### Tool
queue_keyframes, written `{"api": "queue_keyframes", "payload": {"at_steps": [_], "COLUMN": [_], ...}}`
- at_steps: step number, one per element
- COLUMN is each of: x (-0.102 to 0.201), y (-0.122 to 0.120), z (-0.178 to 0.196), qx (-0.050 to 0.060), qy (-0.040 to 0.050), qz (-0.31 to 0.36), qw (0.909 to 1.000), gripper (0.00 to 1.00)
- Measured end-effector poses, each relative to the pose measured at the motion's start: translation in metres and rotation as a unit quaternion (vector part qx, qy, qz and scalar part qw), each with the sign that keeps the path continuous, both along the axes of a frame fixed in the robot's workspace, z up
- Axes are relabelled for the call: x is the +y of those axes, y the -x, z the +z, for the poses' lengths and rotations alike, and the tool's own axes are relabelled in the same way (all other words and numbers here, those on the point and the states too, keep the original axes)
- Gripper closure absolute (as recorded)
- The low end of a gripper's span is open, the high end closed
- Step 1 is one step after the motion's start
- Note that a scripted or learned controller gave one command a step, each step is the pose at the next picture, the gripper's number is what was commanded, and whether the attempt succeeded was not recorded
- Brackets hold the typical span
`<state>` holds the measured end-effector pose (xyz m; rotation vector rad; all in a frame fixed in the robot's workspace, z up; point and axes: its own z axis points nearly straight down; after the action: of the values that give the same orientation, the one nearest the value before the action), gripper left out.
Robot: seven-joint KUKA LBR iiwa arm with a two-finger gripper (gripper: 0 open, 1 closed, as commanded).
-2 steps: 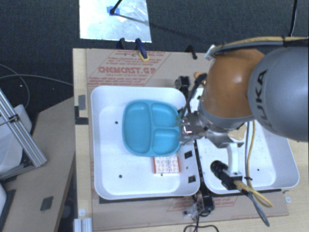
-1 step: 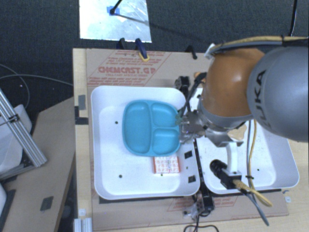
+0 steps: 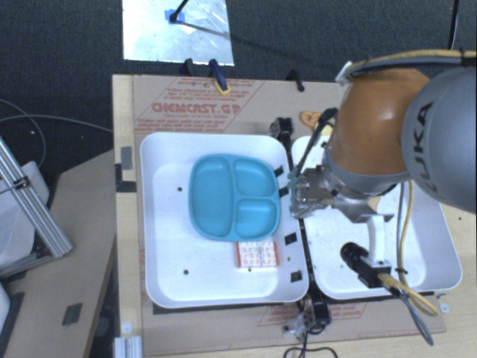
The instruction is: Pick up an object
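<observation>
The arm (image 3: 395, 118) covers much of the right bin (image 3: 440, 267); the gripper (image 3: 309, 194) sits beneath it, its opening impossible to judge. In the left bin (image 3: 160, 274) lies a blue plate (image 3: 233, 198) with 3 compartments, flat, long axis running left-right. A small red-patterned card (image 3: 256, 254) touches its near edge.

You had two white bins side by side: the left bin (image 3: 160, 200) and the right bin (image 3: 440, 256). Both sat on a cardboard sheet (image 3: 197, 103) with red print. A shiny panel (image 3: 175, 21) lay beyond it, and a metal frame (image 3: 30, 207) stood at left.
</observation>
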<state>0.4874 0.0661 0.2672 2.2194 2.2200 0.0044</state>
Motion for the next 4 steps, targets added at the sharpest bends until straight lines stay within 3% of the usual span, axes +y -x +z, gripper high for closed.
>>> {"api": "queue_keyframes", "payload": {"at_steps": [2,3,4], "x": [0.034,0.002,0.019], "y": [0.001,-0.044,-0.007], "z": [0.005,-0.019,-0.034], "qx": [0.001,0.000,0.003], "qy": [-0.0004,0.0007,-0.0004], "qz": [0.003,-0.001,0.002], "qw": [1.0000,1.0000,1.0000], "gripper": [1.00,1.00,1.00]}}
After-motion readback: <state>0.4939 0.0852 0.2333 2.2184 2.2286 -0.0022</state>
